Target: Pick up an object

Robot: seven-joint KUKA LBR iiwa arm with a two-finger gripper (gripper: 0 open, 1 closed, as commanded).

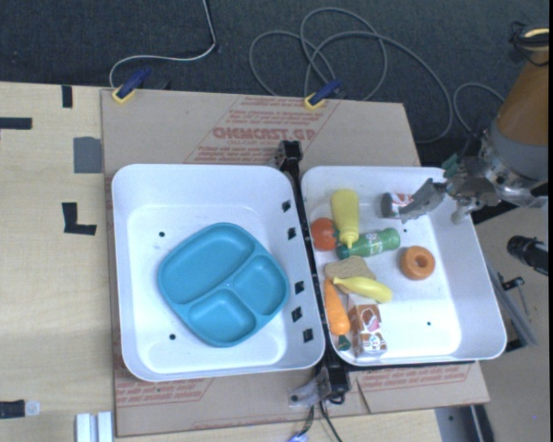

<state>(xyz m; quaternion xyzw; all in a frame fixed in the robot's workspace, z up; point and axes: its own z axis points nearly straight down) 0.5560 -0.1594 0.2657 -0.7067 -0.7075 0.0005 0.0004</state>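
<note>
Red print on the cardboard sheet (258, 136) under the two bins reads "CHEMCAST GP", slanted and running toward 4 o'clock; the carton (370, 328) at the right bin's (475, 274) near edge carries a picture label too small to read. The right bin holds a cluster of toy foods: a yellow mustard bottle (345, 215) with its long axis running 12 to 6 o'clock, a green bottle (375, 242) lying crosswise toward 3 o'clock, a red tomato (323, 234) just at 9 o'clock of them, a banana (366, 288) angled toward 4 o'clock, a carrot (336, 309) pointing toward 6 o'clock, and an orange doughnut (417, 262) apart at 3 o'clock of the cluster. The gripper (407, 208) hangs over the bin's far part, at 12 o'clock of the doughnut; its jaws cannot be made out, so their state cannot be told. A blue divided plate (223, 284) lies in the left bin (129, 247).
</note>
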